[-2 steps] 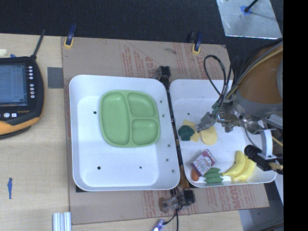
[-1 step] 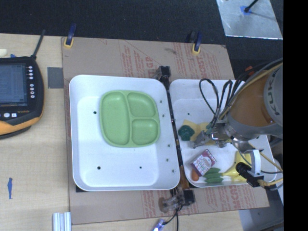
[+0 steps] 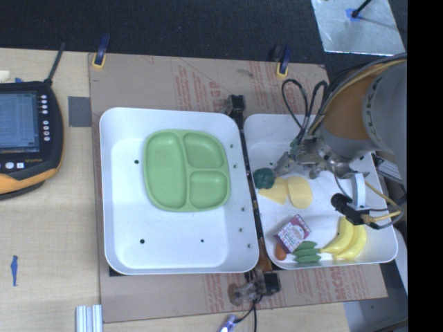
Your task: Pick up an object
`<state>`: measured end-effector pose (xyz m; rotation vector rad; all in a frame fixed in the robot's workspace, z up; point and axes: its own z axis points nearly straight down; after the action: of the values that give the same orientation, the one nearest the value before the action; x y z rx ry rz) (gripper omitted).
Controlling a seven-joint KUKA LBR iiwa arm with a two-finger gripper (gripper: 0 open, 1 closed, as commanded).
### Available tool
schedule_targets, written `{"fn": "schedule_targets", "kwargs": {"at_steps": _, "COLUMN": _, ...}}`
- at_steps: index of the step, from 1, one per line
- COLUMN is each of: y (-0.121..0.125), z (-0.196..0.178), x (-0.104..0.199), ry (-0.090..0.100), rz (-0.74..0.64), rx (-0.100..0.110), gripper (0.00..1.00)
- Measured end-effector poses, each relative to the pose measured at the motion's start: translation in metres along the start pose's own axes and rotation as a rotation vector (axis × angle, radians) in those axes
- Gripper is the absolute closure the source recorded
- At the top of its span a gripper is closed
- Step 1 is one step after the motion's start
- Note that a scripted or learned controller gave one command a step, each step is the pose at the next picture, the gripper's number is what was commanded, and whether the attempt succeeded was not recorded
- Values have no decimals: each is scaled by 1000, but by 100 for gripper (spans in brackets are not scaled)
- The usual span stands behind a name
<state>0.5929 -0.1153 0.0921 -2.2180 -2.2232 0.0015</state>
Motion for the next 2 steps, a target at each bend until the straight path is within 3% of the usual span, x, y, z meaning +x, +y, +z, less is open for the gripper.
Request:
{"fn": "schedule_targets", "kwargs": {"at_steps": 1, "y": 53, "z": 0, "x": -50, "ry": 0, "rz": -1, "rx": 0, "gripper": 0}}
{"fn": "schedule_targets", "kwargs": {"at_steps": 2, "y": -4, "z": -83, "x": 0, "ry": 2, "rz": -2, "rx": 1, "gripper": 0}}
